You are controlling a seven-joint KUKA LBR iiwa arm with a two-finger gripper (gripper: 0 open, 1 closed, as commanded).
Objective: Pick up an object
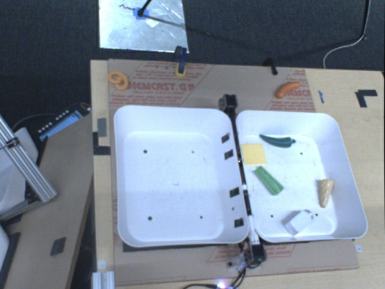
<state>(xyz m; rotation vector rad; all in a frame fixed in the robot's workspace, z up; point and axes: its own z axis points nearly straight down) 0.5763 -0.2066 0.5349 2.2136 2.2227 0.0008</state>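
Lying loose, apart in right bin point(346, 161): dark green pepper point(278, 141), yellow block point(253, 155), green stick point(268, 180), each graspable; pincer state: cannot tell.

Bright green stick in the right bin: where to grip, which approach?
Grip the bright green stick at mid-length, coming from above with fingers across its narrow width. It lies flat and diagonal, apart from the yellow square; its long sides look free.
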